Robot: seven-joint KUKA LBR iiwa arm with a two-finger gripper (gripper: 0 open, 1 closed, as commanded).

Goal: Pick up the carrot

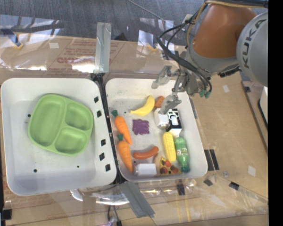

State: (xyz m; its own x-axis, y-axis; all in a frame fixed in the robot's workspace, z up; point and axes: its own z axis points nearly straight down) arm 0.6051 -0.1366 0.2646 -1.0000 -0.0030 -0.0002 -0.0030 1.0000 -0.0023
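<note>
Two orange carrots with green tops lie along the left side of the right bin: one carrot (122,128) nearer the back, a second carrot (125,155) in front of it. My gripper (171,101) hangs over the back right part of that bin, above a small orange item (159,101) and beside the banana (144,107). Its fingers (170,102) point down and hold nothing that I can see. The gripper is well to the right of both carrots.
The right bin (198,149) also holds a purple grape bunch (140,126), a sausage (145,152), corn (169,146), a green bottle (181,153), a black-and-white carton (174,119) and a pizza slice (166,166). A green divided plate (61,124) lies in the left bin (14,168).
</note>
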